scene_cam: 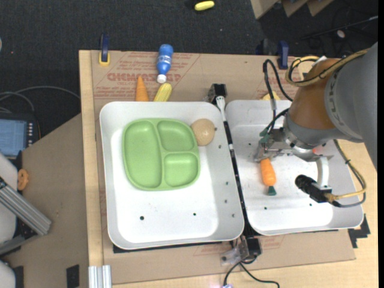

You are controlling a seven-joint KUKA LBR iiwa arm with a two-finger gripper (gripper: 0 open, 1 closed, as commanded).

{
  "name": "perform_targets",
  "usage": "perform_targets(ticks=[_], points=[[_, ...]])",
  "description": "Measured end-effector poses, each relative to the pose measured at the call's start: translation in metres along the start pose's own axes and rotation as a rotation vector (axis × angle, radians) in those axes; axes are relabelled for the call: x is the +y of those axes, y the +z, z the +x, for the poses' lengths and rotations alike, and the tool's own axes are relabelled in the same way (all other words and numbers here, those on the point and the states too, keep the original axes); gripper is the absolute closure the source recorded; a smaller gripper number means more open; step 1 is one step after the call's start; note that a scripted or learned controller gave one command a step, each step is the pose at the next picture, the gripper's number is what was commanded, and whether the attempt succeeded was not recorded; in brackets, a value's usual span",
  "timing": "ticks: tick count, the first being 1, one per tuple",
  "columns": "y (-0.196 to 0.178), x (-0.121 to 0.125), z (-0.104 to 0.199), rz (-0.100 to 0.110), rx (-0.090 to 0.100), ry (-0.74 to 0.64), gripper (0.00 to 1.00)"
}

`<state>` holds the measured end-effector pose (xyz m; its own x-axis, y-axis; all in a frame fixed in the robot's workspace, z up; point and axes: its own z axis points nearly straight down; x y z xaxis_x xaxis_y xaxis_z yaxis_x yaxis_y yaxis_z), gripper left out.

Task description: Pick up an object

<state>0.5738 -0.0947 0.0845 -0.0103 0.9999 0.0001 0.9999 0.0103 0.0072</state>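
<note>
The gripper [268,150] hangs low over the right bin [282,215], right of the frame's centre, and its metal fingers are small and partly under the wrist, so whether they stand apart or closed cannot be told. Nothing can be seen between them. Just below the gripper lies a toy carrot [267,174], orange with a small green tip that points toward the bottom of the frame; it rests on the bin floor, close to the gripper, though contact cannot be judged. Above and to the right of the gripper, the arm's orange band and broad grey body [336,101] cover the bin's upper right part. A black cylindrical part on a cable [312,188] sits right of the carrot, over the bin floor.

Left of centre is the left bin [168,221]. In its upper half lies a green divided plate [161,153] with three compartments, and a tan ball-like object [203,131] sits beside the plate's upper right corner, near the bin's rim.

On the bench beyond the bins, in the upper left of the frame, lie a blue and white bottle [164,62], an orange cone-shaped piece [141,90] and a yellow piece [162,92]. A yellow object [204,6] lies on the dark floor at the top.
</note>
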Motion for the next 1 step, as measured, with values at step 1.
perform_targets(ticks=[1], points=[[-0.1067, -0.0223, 0.054, -0.002, 0.002, 0.003, 1.0]])
